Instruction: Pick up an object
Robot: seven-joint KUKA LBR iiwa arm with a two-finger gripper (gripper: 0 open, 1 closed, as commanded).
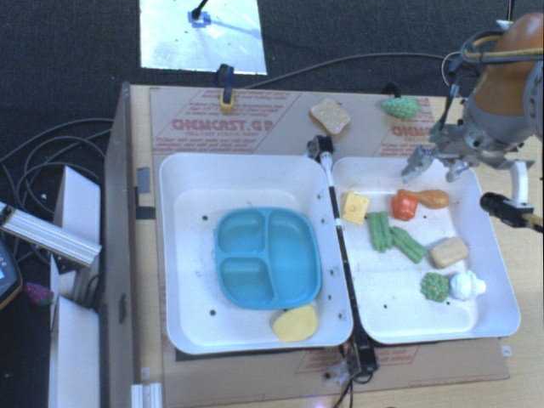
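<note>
Nearest the camera, a yellow piece (295,323) lies at the near edge of the left bin (191,194), just beside a blue divided plate (267,257). In the right bin (493,313), going near to far, lie a green broccoli piece (434,287) touching a white piece (466,286), a tan block (449,252), green bean pods (393,236), a yellow cheese wedge (354,206) and a red-and-orange drumstick (416,202). Above the bin's far right corner hang the jaws (435,165), spread open with nothing between them; the drumstick lies just near and slightly left of them, apart. Farther off, on the bench (255,121), rest a bread slice (330,116) and a green knobbly piece (400,106).
</note>
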